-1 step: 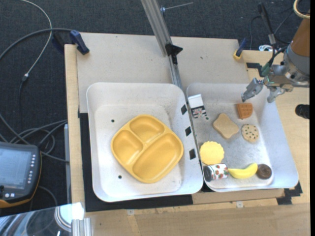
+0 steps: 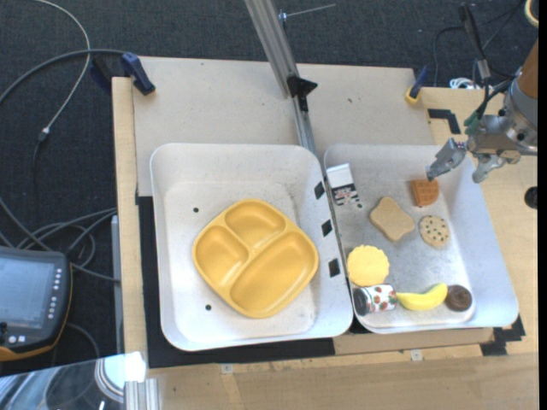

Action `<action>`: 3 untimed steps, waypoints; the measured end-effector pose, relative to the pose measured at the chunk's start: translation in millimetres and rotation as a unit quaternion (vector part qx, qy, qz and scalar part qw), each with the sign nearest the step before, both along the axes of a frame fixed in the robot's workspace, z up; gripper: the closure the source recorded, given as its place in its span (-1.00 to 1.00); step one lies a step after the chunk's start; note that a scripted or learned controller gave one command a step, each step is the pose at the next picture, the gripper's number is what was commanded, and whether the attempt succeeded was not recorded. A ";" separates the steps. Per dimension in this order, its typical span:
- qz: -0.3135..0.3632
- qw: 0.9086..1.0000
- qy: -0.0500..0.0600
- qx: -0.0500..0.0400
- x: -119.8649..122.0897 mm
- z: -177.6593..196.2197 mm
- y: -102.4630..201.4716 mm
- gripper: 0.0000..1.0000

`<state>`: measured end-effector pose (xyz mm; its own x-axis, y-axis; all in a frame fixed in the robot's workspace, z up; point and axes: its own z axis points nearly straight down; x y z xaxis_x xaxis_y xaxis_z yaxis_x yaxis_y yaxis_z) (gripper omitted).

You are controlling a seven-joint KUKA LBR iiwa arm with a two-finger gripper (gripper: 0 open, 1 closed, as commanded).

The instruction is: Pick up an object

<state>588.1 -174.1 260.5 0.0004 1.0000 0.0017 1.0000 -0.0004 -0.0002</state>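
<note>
Camera view counts one banana (image 2: pixel 423 298), lying lengthwise left-to-right at lower right, one toast slice (image 2: pixel 392 219), one cookie (image 2: pixel 434 231), under the gripper (image 2: pixel 466 164), fingers spread, nothing held.

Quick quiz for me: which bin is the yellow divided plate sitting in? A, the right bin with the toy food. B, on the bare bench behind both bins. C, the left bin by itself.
C: the yellow divided plate lies alone in the left bin, while the banana and cookie sit in the right bin.
</note>
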 end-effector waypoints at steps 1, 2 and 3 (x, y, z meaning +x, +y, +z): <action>0.002 1.000 -0.001 0.000 -41.2 48.9 34.9 -1.00; -0.002 1.000 -0.002 -0.002 -110.5 94.6 10.2 -1.00; -0.001 1.000 0.001 0.000 -111.7 81.8 0.3 -1.00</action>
<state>476.5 -173.8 342.3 0.0017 1.0000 0.0009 1.0000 -0.0017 -0.0021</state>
